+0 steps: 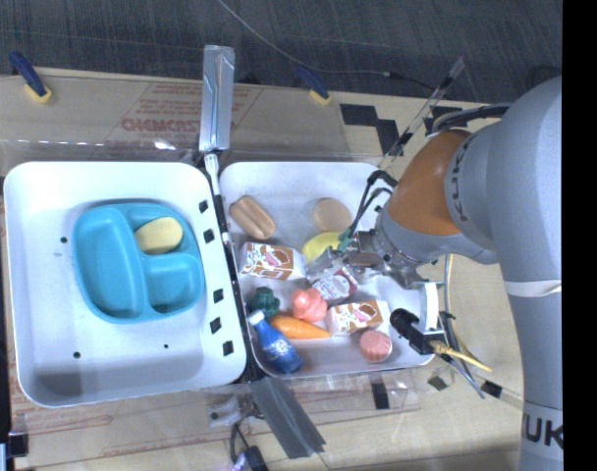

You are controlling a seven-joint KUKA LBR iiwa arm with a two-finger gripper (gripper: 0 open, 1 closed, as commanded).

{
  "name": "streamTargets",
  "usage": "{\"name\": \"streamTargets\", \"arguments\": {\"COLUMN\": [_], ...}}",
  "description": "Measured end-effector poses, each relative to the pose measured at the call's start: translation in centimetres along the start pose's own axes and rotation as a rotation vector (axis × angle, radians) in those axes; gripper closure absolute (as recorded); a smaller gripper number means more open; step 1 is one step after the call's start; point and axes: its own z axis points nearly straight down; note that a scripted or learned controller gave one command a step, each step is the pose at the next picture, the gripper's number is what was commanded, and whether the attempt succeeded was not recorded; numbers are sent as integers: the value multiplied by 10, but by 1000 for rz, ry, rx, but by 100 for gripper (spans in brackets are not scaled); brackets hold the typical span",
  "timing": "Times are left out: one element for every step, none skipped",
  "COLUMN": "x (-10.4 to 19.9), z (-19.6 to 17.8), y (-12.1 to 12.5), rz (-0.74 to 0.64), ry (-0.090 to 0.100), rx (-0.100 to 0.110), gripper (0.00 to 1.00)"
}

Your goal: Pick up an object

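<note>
The right bin (279, 180) holds several toy foods. Among them are a brown bread roll (251, 216), a tan bun (330, 213), a yellow fruit (320, 246), a printed carton (270, 260) and a shiny wrapped packet (333, 286). Nearer the front lie a pink peach (309, 304), an orange carrot (300, 329), a blue bottle (275, 346), a second small carton (355, 315) and a pink round piece (375, 344). My gripper (346, 256) is low in this bin, right beside the yellow fruit and just above the wrapped packet. Nothing is visibly lifted.
The left bin (43, 361) carries a blue divided tray (117, 263) with a yellow lemon-like piece (159, 234) in its upper compartment. A metal divider (216, 86) stands between the bins at the back. The arm's orange band (426, 194) overhangs the right bin's right side.
</note>
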Motion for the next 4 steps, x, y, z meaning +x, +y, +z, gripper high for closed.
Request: {"name": "streamTargets", "arguments": {"x": [-6, 6, 8, 52], "z": [0, 0, -11, -140], "y": [58, 116, 117, 114], "rz": [-21, 50, 41, 225], "ry": [0, 0, -1, 0], "rx": [0, 0, 0, -11], "gripper": [0, 0, 100, 100]}}
